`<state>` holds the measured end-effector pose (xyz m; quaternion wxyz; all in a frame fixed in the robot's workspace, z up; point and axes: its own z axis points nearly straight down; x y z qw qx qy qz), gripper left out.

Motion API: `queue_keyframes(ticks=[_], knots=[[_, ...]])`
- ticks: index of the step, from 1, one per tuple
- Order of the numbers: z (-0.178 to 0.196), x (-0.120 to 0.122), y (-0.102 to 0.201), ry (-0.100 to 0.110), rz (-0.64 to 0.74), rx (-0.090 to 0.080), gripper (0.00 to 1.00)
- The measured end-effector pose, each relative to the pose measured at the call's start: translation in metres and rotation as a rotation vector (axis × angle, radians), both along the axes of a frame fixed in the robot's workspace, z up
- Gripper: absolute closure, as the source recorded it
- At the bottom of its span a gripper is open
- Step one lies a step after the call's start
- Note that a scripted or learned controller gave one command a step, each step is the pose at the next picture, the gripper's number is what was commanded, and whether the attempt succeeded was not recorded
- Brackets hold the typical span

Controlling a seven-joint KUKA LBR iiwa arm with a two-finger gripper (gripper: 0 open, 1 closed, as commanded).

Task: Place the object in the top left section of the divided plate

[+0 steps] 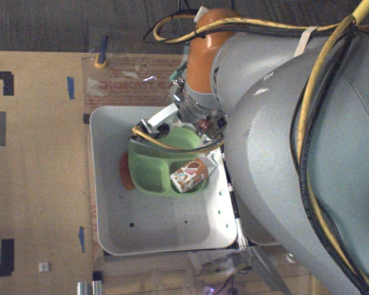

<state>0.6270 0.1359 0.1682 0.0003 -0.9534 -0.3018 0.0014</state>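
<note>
The pincer [204, 128] hangs over the 1 o'clock rim of the green divided plate [149, 172]; how far open it is cannot be told. A small carton [189, 176] lies in the plate's 4 o'clock section, inside the white bin [160, 232].

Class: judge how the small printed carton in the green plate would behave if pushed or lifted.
The carton looks boxy and flat-faced, so it would probably slide, not roll. Small and cardboard-like, it is likely light yet crushable. The raised rim of the green plate may stop it.
</note>
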Motion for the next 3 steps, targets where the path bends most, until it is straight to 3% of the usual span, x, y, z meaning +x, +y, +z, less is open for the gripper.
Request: queue_keyframes(ticks=[2,3], knots=[[0.000,0.000,0.000,0.001,0.000,0.000,0.00],[0.129,0.010,0.075,-0.004,-0.032,0.002,0.00]])
